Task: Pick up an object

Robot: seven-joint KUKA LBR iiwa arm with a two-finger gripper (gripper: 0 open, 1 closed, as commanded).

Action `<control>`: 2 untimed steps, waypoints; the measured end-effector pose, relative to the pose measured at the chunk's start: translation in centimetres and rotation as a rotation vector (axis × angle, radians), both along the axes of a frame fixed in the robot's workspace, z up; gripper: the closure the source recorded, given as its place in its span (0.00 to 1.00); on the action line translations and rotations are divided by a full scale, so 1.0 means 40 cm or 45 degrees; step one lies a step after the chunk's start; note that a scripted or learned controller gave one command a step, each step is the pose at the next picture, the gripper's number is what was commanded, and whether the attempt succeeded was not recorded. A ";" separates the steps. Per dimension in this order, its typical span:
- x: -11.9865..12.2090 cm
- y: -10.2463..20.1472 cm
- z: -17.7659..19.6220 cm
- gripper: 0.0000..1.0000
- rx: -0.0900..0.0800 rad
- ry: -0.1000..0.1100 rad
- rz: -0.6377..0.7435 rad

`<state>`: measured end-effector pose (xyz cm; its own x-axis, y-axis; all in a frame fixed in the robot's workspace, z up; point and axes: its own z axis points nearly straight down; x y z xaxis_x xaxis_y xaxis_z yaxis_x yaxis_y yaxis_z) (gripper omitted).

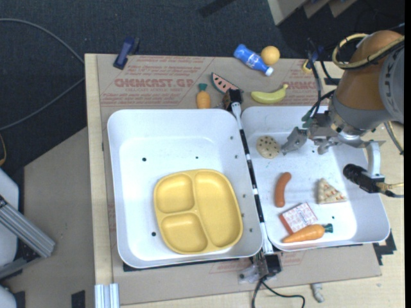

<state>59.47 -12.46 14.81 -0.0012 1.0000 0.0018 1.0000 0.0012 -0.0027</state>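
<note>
The cookie (268, 147) is my nearest candidate: it lies near the far-left corner of the right bin (367, 226), just beside the divider between the two bins. I have the gripper (307, 141) hanging over that bin's far edge, a little to the right of the cookie, with nothing visible between its fingers; from this slant I cannot tell whether the jaws are spread or closed. The other pickable things sit toward the near side of the same bin: a sausage (281, 189) in the middle, a pizza slice (330, 192) to its right, a patterned cracker (298, 217) and a carrot (306, 233) against the near wall. They are spread apart, which I judge leaves room for fingers around each. The left bin (135, 143) carries a yellow divided plate (196, 209). I reckon the task has not got past the approach.
</note>
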 end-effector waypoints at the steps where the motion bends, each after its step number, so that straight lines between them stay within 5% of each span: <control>1: -0.098 0.080 -0.158 0.00 -0.001 -0.001 -0.002; 2: -0.096 0.079 -0.132 1.00 -0.002 -0.004 -0.003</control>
